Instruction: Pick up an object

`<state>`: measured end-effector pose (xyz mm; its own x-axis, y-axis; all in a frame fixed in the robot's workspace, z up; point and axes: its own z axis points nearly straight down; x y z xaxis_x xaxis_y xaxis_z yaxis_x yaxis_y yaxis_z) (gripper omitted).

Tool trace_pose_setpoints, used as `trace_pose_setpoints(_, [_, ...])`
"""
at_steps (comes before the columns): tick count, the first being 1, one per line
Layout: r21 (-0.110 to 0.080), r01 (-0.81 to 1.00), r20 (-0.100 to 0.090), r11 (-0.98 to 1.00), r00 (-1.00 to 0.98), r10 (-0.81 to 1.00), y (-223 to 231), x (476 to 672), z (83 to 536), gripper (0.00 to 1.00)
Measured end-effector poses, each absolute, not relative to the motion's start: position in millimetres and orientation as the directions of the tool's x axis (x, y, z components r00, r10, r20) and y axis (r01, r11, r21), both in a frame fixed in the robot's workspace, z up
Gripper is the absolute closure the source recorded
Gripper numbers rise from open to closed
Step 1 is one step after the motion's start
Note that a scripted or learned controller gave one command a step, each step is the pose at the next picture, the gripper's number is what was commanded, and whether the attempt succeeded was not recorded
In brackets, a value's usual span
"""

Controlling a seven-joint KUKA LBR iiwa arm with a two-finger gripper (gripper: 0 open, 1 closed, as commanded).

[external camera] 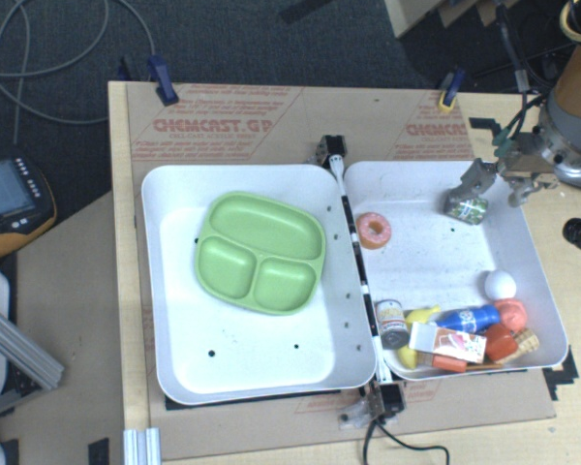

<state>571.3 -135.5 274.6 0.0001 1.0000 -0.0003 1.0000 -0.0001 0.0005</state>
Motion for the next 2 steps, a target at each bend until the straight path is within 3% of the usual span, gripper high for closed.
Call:
trace_pose_setpoints(1, [0.002, 1.000, -0.001, 0.001, -0.001, 1.000, -156, 643.4, 239, 0.00])
trace_pose_setpoints(2, [0.000, 1.000, -0.001, 0.000, 0.000, 1.000, -191, 666.2, 176, 0.00])
